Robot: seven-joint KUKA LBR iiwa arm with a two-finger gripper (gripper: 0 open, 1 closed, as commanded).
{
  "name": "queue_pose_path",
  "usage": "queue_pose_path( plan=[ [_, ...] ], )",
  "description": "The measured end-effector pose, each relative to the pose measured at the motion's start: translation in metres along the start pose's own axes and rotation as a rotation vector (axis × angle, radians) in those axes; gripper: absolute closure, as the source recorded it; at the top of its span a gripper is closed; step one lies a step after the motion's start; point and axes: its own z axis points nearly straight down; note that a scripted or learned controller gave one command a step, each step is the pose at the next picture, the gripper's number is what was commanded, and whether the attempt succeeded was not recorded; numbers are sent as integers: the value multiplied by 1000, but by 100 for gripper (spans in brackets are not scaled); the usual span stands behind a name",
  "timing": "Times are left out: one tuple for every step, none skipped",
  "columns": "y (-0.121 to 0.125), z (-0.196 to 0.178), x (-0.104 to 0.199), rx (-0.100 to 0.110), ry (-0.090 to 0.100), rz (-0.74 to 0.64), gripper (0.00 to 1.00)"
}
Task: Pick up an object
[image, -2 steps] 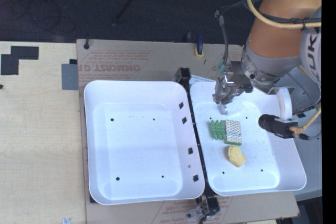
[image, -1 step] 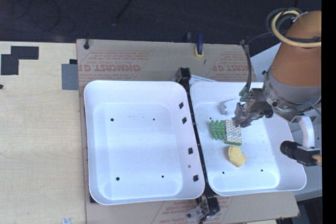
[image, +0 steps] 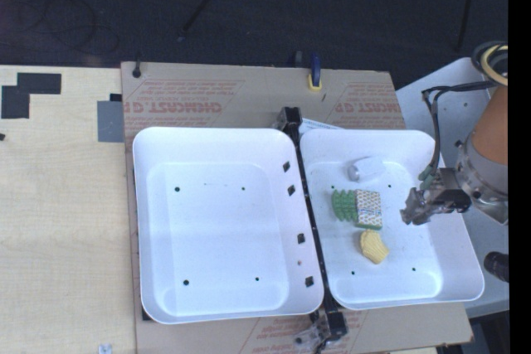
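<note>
Green object [image: 351,206] lies near the pincer [image: 412,215], apparently low over the right bin [image: 448,282].

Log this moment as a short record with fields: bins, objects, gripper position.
left bin: white, shallow, beside the right one
right bin: white, holds three objects
objects: green ridged piece touching a speckled block; yellow object below them; small pale grey item above them
gripper: over the right bin's right side, right of the speckled block, apart from all objects
arm: enters from the right
</note>
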Motion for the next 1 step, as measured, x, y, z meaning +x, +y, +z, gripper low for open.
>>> queue_pose_path(
  plan=[
    [9,-128,129,-18,5,-24,100]
  ],
)
